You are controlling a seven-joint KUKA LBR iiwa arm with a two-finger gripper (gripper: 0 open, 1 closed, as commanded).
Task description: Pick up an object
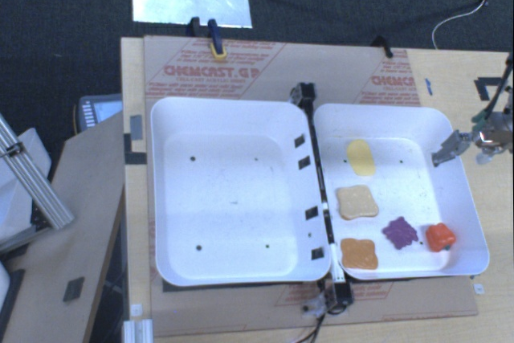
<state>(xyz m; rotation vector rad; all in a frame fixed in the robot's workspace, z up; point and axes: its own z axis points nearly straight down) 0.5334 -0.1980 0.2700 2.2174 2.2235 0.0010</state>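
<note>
Nearest the camera, along the front wall of the right bin (470, 197), lay an orange waffle-shaped piece (359, 254), a purple toy (399, 232) and a small red-orange item (439, 237), each apart from the others. Just behind them sat a tan bread-like slice (356, 202), and farther back a yellow oblong piece (361, 157). All five lay flat and spread out, which I judged left room to come down around any one of them.

The left bin (161, 173) stood beside it, the two touching along a dark clipped seam, presumably so that things could be moved from one to the other.

My end effector (446, 149) hung at the right bin's far right rim, above the bin wall and well apart from every candidate. It grasped nothing; whether it was released or clenched I could not tell. The pick had not begun.

Beyond the bins, cardboard covered the surface (241, 68), clamped at its far edge.
</note>
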